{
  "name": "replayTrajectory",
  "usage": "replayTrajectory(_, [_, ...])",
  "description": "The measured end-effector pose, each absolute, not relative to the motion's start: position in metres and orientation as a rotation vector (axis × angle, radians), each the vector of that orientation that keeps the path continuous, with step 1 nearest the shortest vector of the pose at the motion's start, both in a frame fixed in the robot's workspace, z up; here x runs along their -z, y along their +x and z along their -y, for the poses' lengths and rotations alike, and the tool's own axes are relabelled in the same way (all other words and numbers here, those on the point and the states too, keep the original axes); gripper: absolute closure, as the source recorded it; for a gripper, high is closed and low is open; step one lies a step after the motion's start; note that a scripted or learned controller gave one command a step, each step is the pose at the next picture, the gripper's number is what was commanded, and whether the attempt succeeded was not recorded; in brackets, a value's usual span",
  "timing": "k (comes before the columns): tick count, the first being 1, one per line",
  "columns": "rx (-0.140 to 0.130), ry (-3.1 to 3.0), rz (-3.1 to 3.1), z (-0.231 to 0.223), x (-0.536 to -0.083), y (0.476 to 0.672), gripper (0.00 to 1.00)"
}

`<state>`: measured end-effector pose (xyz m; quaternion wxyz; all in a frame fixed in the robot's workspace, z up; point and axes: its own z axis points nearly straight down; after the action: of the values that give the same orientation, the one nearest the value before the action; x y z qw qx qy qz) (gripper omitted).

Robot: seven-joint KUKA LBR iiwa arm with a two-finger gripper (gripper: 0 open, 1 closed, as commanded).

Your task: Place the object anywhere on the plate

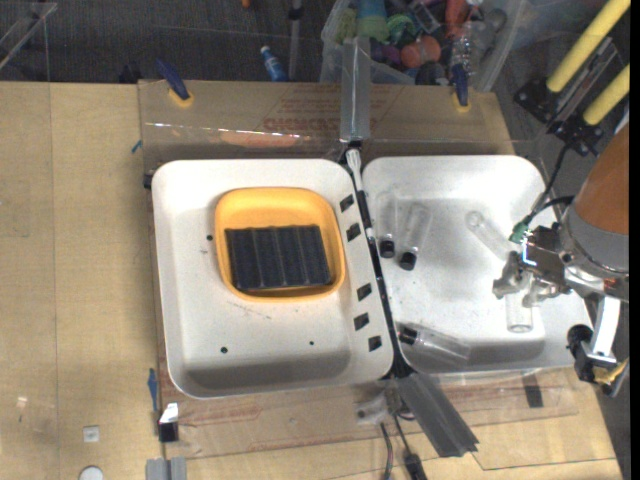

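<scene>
My claw (520, 293), finger state indeterminate, sits over a clear plastic tube (518, 313) in the right bin (450, 178); I should confirm grip, lift vertically, then traverse left to the far yellow plate (275, 201).

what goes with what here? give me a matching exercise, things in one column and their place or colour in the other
Things:
1. plate
2. dark ridged block
3. clear tube with black cap
4. gripper

Places or colours:
A. lying in the right bin
B. orange, in the left bin
C. resting on the plate
D. over the right side of the right bin

Pairs: 1-B, 2-C, 3-A, 4-D
</scene>
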<state>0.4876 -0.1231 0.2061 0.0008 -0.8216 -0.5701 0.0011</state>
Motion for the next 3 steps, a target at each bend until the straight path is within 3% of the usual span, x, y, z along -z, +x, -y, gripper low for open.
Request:
replayTrajectory(1, [-0.003,-2.58,1.79,0.123,-0.206,0.488,0.0])
replayTrajectory(2, [-0.001,-2.502,1.901,0.171,-0.209,0.542,0.0])
replayTrajectory(3, [-0.001,-2.46,1.956,0.175,-0.246,0.62,0.0])
